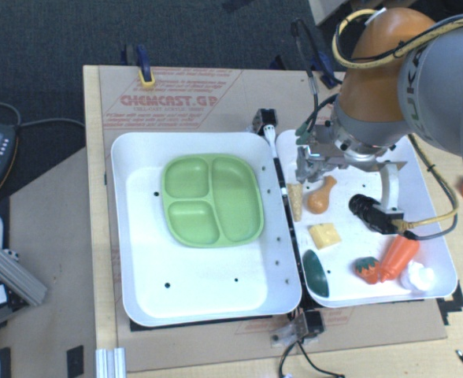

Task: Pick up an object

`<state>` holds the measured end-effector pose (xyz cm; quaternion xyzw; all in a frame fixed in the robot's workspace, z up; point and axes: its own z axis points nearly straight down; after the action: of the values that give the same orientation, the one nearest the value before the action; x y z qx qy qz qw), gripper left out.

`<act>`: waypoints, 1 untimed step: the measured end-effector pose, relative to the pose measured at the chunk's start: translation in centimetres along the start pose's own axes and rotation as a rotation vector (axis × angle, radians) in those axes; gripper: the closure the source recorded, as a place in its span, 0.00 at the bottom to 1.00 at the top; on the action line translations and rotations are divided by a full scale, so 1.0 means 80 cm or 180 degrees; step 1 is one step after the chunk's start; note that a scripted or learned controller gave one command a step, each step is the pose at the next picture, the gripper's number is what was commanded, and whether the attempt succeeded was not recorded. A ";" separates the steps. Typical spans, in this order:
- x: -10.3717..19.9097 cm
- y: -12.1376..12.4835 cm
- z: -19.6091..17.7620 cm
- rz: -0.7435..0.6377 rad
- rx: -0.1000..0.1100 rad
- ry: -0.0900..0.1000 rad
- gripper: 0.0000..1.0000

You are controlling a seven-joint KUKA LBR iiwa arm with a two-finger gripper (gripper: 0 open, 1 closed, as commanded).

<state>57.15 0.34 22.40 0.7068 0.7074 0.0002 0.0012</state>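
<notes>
Gripper (316,166) hangs right over the brown drumstick toy (320,194) in the right bin (440,252), grip state unclear and nothing visibly held; crowded near the divider wall, so a glancing miss seems likely.

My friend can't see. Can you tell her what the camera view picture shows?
A grey robot arm with an orange band reaches in from the right, its gripper low over the right shallow white bin, above a tan pear-shaped toy, a yellow cheese-like wedge and an orange toy carrot. The left white bin holds a green divided plate.
</notes>
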 end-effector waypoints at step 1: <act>0.002 -0.022 0.007 0.0006 0.0019 0.0006 1.00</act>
<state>55.35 0.46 21.83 0.7075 0.7067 -0.0013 -0.0016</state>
